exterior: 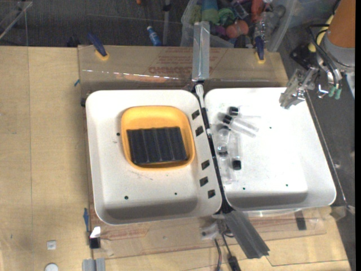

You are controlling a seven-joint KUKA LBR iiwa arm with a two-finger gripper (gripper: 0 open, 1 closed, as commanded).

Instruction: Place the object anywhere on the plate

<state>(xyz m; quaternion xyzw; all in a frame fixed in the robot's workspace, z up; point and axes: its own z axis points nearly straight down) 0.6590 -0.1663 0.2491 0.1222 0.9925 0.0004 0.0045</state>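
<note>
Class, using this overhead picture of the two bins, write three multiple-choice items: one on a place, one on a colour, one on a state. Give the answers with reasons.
1. Where does the plate lie?
A. in the left bin
B. in the right bin
C. on the bare bench

2. What colour is the plate's rim?
A. blue
B. yellow-orange
C. green

3. How do the clear tubes with black caps stand with regard to the plate?
A. stacked on it
B. leaning against its rim
C. apart from it, in the other bin

Answers: 1 A, the plate sits inside the left bin. 2 B, its rim glows yellow-orange around a dark ridged insert. 3 C, the tubes lie in the right bin, across the divider, while the gripper hangs over that bin's far corner.
</note>
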